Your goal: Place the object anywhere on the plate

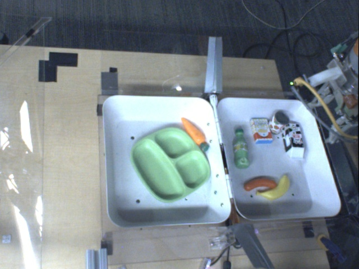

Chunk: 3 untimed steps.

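Carrot [193,131] is lying at plate's [162,178] upper-right rim, frame center; arm [342,77] at right edge; gripper state can't be told.

Right bin [320,198] holds green bottle [241,148]; small carton [261,130]; sausage [259,183] touching banana [276,189]

arm [342,88]: cut off by the right edge, so you can't see its hand.
milk carton [295,142]: print too small to read.
carrot [194,132]: its green tip lies partly behind the plate [168,164] rim.
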### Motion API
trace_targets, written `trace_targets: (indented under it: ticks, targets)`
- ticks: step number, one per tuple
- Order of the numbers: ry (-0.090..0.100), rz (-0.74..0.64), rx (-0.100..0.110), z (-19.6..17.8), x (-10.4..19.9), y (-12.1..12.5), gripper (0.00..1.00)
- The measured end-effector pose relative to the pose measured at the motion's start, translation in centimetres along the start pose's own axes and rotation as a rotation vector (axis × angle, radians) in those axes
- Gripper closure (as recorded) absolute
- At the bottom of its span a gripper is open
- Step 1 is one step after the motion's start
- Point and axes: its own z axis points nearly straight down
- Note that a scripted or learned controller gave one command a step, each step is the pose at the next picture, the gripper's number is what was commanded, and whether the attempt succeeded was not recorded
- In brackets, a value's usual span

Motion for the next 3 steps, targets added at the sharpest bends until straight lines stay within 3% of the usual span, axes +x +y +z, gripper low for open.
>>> trace_targets:
  ticks: [1,2,3]
  targets:
    - [0.003,-0.038,-0.001,-10.1,5.6,5.6,0.00]
    - [0.002,0.010,-0.001,-6.0,-1.1,7.0,0.00]
    - [0.003,0.009,0.000,-4.0,-7.6,-0.5,0.00]
